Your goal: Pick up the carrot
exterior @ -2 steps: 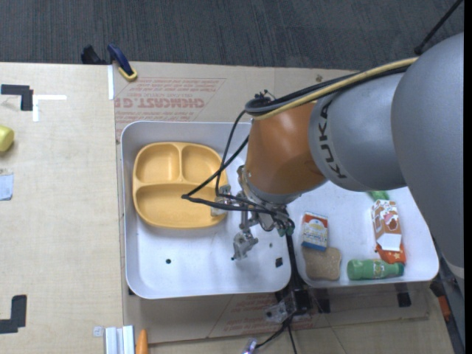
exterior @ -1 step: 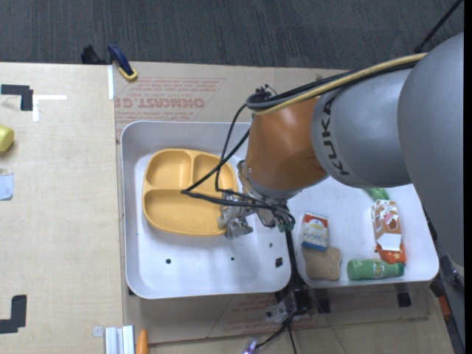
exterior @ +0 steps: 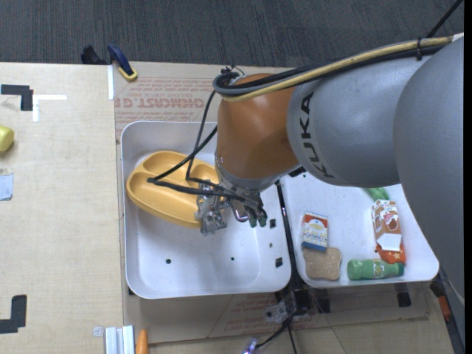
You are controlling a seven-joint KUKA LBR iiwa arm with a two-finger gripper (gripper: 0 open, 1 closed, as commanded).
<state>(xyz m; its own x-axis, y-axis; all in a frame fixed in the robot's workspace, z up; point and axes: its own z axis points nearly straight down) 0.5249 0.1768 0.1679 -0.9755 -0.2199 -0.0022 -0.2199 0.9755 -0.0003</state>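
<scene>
An orange, red and white elongated thing with a green tip, which may be the carrot (exterior: pixel 386 231), lies at the right side of the right bin (exterior: pixel 354 275); I cannot identify it for sure. My gripper (exterior: pixel 225 214) hangs low over the left bin (exterior: pixel 192 271), at the right-hand edge of a yellow bowl (exterior: pixel 158 190), far left of that thing. The orange wrist and black cables hide most of the gripper from above. Nothing shows in its hold.
The right bin also holds a small yellow and white box (exterior: pixel 315 231), a tan biscuit-like piece (exterior: pixel 323 263) and a green bottle (exterior: pixel 375 269). A blue and yellow clamp (exterior: pixel 122 61) lies behind the left bin. A yellow item (exterior: pixel 4 139) sits at the far left edge.
</scene>
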